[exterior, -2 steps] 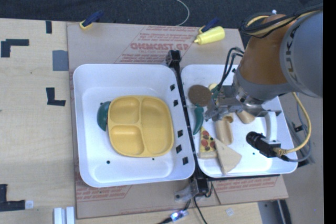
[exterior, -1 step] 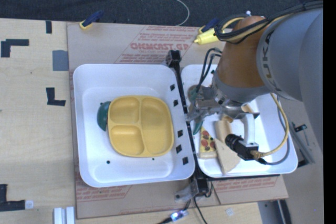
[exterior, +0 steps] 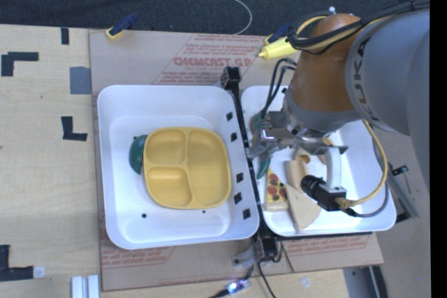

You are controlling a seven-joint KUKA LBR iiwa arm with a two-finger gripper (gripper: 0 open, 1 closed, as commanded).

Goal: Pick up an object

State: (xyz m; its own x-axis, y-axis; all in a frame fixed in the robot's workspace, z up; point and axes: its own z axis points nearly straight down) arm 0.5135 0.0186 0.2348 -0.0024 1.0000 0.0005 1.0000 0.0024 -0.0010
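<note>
We've got a yellow plate (exterior: 187, 168) in the left bin (exterior: 112, 150), with something teal (exterior: 137, 153) poking out from under its left edge. In the right bin (exterior: 367, 150), the gripper (exterior: 279, 143) hangs over a pizza slice (exterior: 276, 190) and a tan wedge (exterior: 302, 209).

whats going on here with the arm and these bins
The arm reaches in over the right bin, its hand low near the bin's left edge, above a pizza slice and a tan wedge. The left bin holds a yellow tray with something teal tucked under its left side. Nothing is visibly gripped.
</note>
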